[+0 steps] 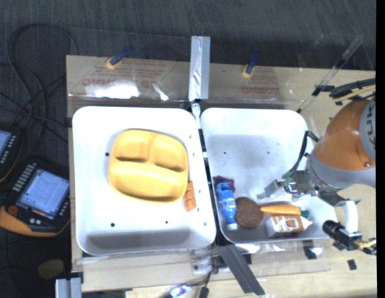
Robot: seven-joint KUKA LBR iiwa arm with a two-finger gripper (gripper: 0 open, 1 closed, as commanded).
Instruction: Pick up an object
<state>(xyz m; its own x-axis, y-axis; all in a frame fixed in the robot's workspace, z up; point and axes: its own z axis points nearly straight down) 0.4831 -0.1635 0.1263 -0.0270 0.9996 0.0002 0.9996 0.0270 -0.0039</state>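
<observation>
Carrot [280, 209], a toy lying in the right bin [254, 141] near the gripper [290, 185], looks light, stiff, slick: take it across its middle; finger state unreadable.

brown round cookie [247, 212] lies flat beside blue bottle [226, 202].
</observation>
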